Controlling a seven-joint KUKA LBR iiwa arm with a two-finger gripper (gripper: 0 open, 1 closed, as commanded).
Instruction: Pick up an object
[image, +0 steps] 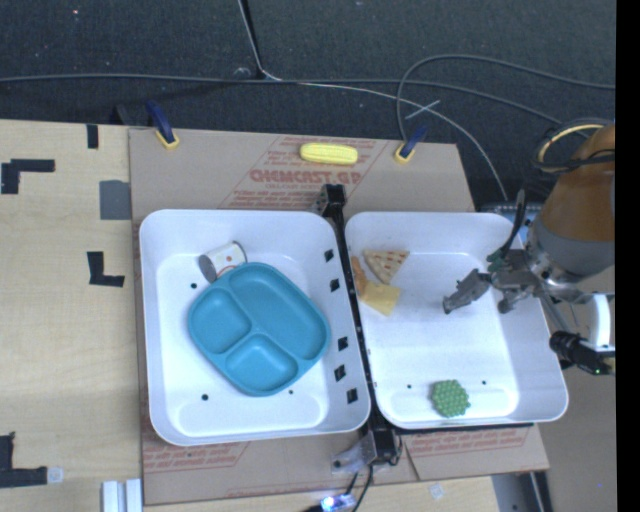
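I read the likeliest target as the pale wedge-shaped pieces lying at the left end of the right bin, hard against the divider, with a green knobbly ball near that bin's front wall as the other candidate. My gripper hangs over the middle-right of that same bin, well apart from both; its two fingers look spread, with nothing between them, so I judge it open and holding nothing. My worry is the wedges: they sit so close to the bin wall and to each other that a finger coming down could land on the rim or on top of a piece and push it flat rather than close around it, and a thin flat piece gives little to grip. The green ball looks round enough to roll away if one finger touches it first, and it too lies near a wall. The left bin holds a blue divided tray across its middle, with a small white cup tipped on its side just behind it, touching or nearly touching the tray's rim. A yellow item lies on the cardboard beyond both bins.
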